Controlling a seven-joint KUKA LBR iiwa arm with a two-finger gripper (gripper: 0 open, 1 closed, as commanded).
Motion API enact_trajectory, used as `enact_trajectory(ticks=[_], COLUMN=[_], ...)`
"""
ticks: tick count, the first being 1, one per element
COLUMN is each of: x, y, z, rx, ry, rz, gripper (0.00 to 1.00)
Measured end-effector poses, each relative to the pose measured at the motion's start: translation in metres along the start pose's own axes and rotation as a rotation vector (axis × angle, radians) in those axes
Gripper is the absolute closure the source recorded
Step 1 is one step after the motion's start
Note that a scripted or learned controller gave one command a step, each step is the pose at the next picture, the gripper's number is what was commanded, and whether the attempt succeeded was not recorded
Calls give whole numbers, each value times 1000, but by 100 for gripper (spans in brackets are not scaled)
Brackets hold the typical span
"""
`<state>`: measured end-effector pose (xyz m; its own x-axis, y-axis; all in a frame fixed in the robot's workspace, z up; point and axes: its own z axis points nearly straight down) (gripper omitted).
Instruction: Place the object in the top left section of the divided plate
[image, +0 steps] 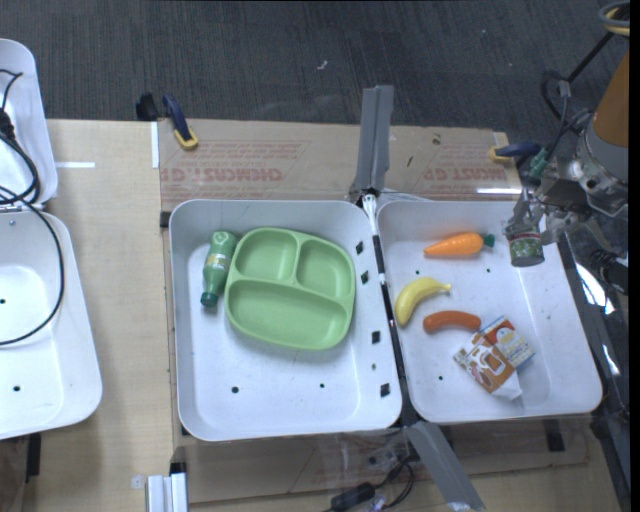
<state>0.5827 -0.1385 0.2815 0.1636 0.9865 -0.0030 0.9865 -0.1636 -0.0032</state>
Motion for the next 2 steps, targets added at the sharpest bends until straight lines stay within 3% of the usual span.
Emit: enact_trajectory(ticks=[2], x=[118], y=[-9], z=[-4], rx=[-1], ry=[1], rz=[-222], gripper=[100])
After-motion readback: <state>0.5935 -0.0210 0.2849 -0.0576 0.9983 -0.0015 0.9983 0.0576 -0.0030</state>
